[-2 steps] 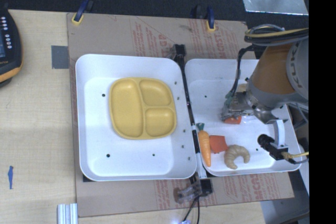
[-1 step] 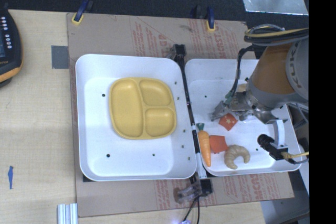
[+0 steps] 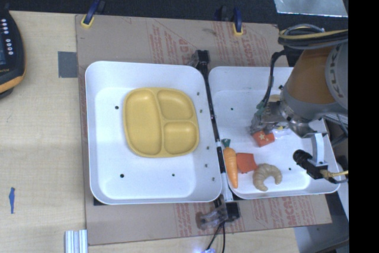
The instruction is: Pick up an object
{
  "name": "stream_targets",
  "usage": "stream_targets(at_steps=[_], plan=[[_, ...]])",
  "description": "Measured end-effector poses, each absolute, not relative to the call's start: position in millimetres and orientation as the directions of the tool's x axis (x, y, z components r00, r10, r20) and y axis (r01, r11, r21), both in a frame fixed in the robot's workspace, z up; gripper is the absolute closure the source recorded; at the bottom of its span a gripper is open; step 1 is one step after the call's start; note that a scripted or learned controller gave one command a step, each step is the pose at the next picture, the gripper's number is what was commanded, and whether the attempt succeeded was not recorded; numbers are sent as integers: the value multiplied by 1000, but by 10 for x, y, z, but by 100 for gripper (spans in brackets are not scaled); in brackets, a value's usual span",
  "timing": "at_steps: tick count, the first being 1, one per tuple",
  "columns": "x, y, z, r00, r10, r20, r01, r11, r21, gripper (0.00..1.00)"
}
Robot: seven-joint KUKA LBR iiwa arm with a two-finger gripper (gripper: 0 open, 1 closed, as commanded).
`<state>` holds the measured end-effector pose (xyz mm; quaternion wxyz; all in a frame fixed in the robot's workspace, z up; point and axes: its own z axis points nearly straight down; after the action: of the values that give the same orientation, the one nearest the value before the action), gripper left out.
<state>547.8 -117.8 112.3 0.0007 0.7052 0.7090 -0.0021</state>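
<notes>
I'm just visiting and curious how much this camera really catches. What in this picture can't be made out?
- Gripper: camera view, the arm's wrist covers it from above, so its grip is unreadable.
- Small red object: partly under the gripper; its shape is unclear.
- Red block: its left edge sits behind the carrot.
- Right bin: its far right side is covered by the arm.

I see two white bins (image 3: 100, 186) of smooth plastic with a slight shine. The yellow divided plate (image 3: 160, 121) looks like matt plastic. Under the bins lies brown cardboard (image 3: 148, 38), dull and printed, on a pale wooden bench (image 3: 35, 145).
</notes>
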Motion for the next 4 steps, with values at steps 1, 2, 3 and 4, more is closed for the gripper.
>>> stream_targets(at_steps=[1,2,3,4], plan=[[5706,-332,1970,-13,1000,3,1000,13,7,100],[5920,-991,1423,1,1000,-3,1000,-1,-5,100],[5910,-1380,1718,0,1000,-3,1000,0,0,100],[5909,-1355,1704,-4,1000,0,1000,4,-3,0]])
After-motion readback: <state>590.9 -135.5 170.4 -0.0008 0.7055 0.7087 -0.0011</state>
